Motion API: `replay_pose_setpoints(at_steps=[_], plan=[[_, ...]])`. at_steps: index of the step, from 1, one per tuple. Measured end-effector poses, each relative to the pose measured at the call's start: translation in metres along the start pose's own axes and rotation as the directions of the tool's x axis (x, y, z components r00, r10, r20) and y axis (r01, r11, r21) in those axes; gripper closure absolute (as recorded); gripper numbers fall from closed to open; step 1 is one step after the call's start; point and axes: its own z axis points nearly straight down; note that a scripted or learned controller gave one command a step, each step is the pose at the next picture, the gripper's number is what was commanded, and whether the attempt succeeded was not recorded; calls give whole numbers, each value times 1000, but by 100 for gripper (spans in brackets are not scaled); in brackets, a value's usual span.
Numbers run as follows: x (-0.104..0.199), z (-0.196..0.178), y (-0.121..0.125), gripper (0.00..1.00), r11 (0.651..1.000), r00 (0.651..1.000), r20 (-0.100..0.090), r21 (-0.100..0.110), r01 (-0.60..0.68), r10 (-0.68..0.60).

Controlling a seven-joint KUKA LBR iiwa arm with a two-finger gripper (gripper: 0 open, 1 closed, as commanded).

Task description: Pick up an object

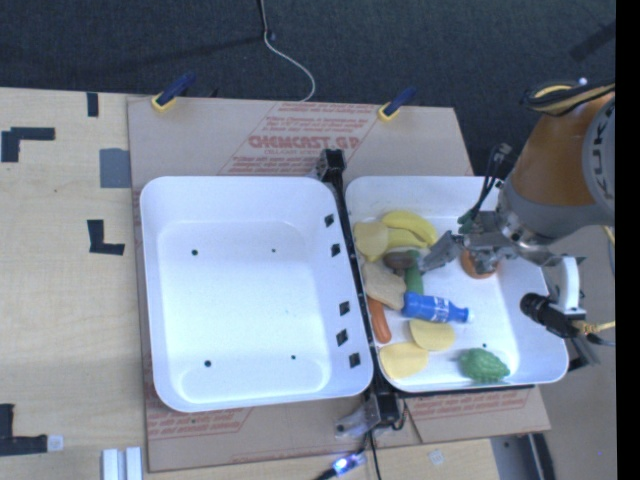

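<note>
- Gripper (pixel 440 255) low in the right bin (pixel 535 368), above the pile; finger state cannot be told.
- Banana (pixel 408 228), blue bottle (pixel 433 309), carrot (pixel 380 321), green toy (pixel 484 365) crowd around.
- Left bin (pixel 165 208) alongside.

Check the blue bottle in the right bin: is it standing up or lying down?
Lying down. The blue bottle rests on its side in the right bin, its long body running left to right among the other items.
</note>
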Motion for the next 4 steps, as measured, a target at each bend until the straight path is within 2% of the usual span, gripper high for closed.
replay_pose_setpoints(at_steps=[1,2,3,4], plan=[[29,86,25,0,1000,1000,6,-11,-3,3],[40,101,94,0,1000,1000,1,-4,3,-3],[40,91,92,100,1000,1000,1,0,2,-2],[90,-5,42,100,1000,1000,-2,-5,4,-4]])
